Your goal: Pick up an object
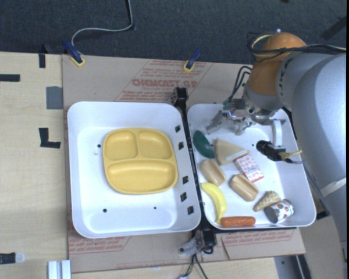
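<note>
Dark carpet lies behind the bench (23, 156); a cardboard sheet (151, 80) sits under two white bins. Left bin (84, 173) carries a yellow divided plate (141, 160). Right bin (282, 176) holds the toy food.

Gripper (225, 124) hangs over the far edge of the right bin, toward its far left corner, with its fingers spread and nothing between them. Step in hand, as I judge it: the approach, no grasp made yet.

No one object is singled out. Nearest the gripper are a cheese wedge (228, 150), just on its near side, and a green piece (203, 145) against the bin's left wall. Either looks a fair target.

Next move would call for a straight drop with the fingers set across the wedge's narrow sides. Its slanted faces may slip out as the fingers close.

Around:
- a bread roll (212, 171) close by the wedge's near corner
- a red-and-white packet (249, 168) just beside the wedge
- a second roll (243, 187)
- a banana (214, 200) along the left wall
- a sausage (237, 221) at the near edge
- a cone (267, 200) and a small grey-and-red thing (279, 212) — too small to name — toward the near right corner

Crowding is the trouble — roll and packet leave little room for a finger beside the wedge, and the green piece sits tight to the wall.
</note>
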You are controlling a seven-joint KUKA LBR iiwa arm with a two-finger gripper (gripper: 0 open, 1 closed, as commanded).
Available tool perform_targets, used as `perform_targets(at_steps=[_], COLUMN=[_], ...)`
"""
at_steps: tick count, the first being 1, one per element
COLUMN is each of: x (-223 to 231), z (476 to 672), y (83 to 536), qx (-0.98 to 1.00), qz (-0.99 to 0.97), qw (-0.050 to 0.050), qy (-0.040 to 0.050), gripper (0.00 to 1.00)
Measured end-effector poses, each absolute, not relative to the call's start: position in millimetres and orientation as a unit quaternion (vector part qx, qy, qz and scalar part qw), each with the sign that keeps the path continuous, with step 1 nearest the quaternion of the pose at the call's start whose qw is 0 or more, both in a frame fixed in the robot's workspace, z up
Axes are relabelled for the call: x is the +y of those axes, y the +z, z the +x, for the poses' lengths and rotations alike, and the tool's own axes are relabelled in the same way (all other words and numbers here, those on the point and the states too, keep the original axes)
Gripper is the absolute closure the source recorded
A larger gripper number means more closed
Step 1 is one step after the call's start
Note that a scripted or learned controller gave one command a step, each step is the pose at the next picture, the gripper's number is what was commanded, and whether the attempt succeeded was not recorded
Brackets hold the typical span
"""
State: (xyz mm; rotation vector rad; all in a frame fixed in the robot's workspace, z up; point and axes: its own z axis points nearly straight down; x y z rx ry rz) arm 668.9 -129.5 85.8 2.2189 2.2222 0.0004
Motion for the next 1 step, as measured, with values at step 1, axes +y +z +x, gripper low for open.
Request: perform_targets(at_steps=[1], x=[-135.8], z=[669.2], y=[85.9], qx=[0.708], qz=[0.706], qw=[0.001], qy=[0.0005], gripper=[0.00])
